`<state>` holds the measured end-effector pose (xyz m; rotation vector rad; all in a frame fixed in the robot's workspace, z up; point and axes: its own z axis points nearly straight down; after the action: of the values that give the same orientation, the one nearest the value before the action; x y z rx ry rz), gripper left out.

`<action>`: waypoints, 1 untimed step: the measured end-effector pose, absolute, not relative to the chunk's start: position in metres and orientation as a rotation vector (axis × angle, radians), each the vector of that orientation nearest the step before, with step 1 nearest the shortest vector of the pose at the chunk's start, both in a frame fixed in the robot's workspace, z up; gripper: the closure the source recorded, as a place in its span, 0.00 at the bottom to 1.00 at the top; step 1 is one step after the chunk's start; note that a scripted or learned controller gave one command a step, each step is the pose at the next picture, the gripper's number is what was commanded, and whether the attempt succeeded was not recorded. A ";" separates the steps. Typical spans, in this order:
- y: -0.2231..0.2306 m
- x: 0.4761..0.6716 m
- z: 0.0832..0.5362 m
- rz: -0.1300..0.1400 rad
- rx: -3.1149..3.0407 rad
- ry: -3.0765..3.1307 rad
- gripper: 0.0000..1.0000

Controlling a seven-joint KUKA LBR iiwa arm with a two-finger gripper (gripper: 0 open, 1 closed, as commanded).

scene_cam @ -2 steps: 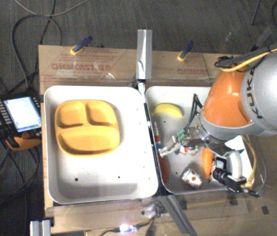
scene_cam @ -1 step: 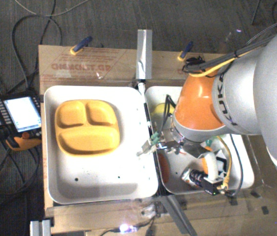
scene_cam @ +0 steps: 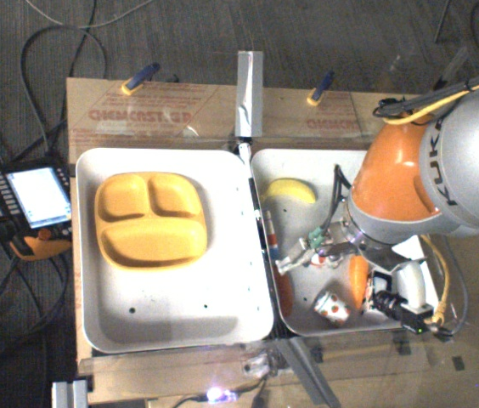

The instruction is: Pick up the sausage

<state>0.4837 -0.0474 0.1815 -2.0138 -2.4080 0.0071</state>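
The sausage [scene_cam: 284,292], a short red-brown link, lies against the left wall of the right bin [scene_cam: 324,167], near its front. My gripper [scene_cam: 301,249] hangs over the middle of that bin, just above and to the right of the sausage, apart from it. Its fingers stand spread, one silver fingertip [scene_cam: 284,264] reaching toward the bin's left wall. Nothing is held between them. The arm's orange band [scene_cam: 397,177] covers the bin's right part.
In the right bin lie a yellow fruit-like piece [scene_cam: 290,191] at the back, an orange carrot [scene_cam: 357,280], a red-and-white object [scene_cam: 332,308] and a white object [scene_cam: 411,279]. A yellow divided plate [scene_cam: 151,218] sits in the left bin [scene_cam: 171,313].
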 end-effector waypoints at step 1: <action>-0.009 0.520 0.181 0.006 -2.077 -2.353 0.00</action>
<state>0.5204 -0.0087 0.1810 -2.0769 -2.3533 0.0065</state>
